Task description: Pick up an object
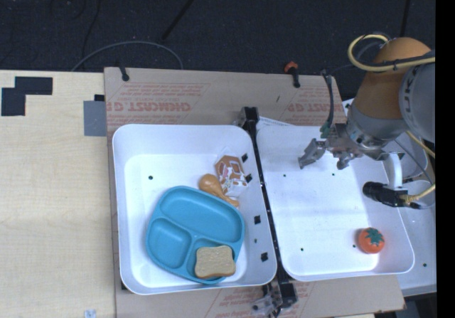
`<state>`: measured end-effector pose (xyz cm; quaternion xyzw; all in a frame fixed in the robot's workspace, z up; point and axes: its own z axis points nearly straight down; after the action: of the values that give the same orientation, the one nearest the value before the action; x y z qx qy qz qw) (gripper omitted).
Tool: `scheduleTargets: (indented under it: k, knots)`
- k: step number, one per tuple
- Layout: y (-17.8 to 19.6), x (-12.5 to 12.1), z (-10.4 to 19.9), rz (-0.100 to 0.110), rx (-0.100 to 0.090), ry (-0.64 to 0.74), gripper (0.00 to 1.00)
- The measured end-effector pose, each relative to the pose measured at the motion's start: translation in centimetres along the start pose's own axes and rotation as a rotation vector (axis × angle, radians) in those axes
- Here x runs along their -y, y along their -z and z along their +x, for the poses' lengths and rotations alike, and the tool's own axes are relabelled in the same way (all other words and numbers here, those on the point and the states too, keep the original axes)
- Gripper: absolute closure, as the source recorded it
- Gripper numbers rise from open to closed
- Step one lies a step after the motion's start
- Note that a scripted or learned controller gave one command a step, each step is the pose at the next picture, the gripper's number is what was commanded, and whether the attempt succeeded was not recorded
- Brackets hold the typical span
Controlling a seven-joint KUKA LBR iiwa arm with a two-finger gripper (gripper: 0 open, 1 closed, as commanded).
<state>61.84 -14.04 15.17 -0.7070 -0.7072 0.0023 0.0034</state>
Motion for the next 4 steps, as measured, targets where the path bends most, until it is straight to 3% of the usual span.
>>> scheduleTargets:
  k: [1, 2, 4]
  knots:
    - [-5.0, 0.7, 0.8, 0.0, -0.001, -0.003, 0.0]
    - [-3.7, 0.6, 0.6, -0.004, 0.001, -0.006, 1.0]
    - [7.2, 0.5, 1.1, -0.013, 0.003, 0.001, 1.0]
